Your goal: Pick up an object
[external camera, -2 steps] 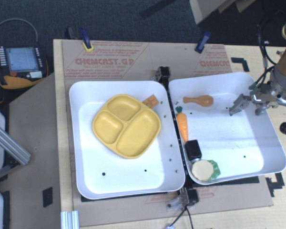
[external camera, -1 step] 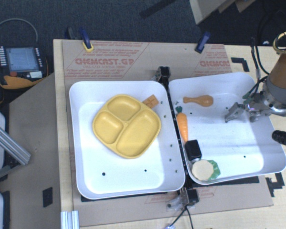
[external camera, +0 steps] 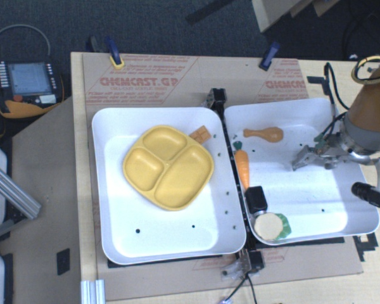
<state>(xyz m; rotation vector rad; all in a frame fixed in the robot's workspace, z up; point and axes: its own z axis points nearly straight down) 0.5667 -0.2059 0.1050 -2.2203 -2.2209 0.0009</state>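
Note:
In the right bin [external camera: 304, 217] lie a tan wooden spoon-shaped piece [external camera: 265, 133] near the back, an orange carrot [external camera: 242, 168] along the left wall, a black block [external camera: 256, 199] below it, and a round cream and green item [external camera: 270, 226] in the front left corner. My gripper [external camera: 322, 153] hangs over the right half of this bin, to the right of the spoon-shaped piece and apart from every object. Nothing shows in its grasp.
The left bin [external camera: 120, 227] holds a yellow divided plate [external camera: 168, 167] with a small brown block [external camera: 201, 134] at its upper right edge. A black divider [external camera: 230, 170] runs between the bins. Cables trail behind the arm at the right.

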